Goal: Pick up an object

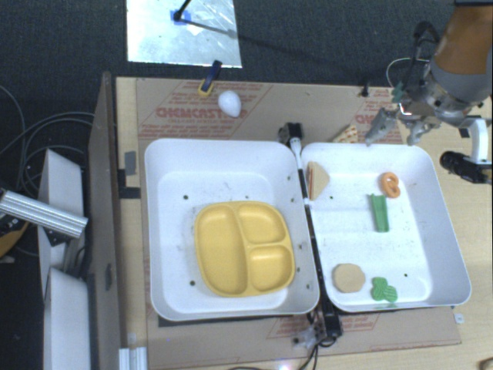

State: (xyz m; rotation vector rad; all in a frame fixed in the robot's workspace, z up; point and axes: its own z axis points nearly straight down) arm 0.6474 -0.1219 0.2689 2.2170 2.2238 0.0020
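My gripper (396, 130) hangs open above the far edge of the right bin (433, 241), with nothing between its fingers. Below it in that bin lie an orange ring-shaped piece (390, 183) and a green stick (379, 212). A tan wedge (316, 179) rests against the bin's left wall. Near the front of the bin sit a round tan cookie (348, 277) and a green leafy piece (383, 290). The left bin (171, 177) holds a yellow divided plate (245, 247).
A white egg-shaped thing (229, 102) and a small blue and yellow item (209, 78) lie on the cardboard behind the left bin. A black clamp (293, 134) sits between the bins at the back. Cables and metal parts stand at the far left.
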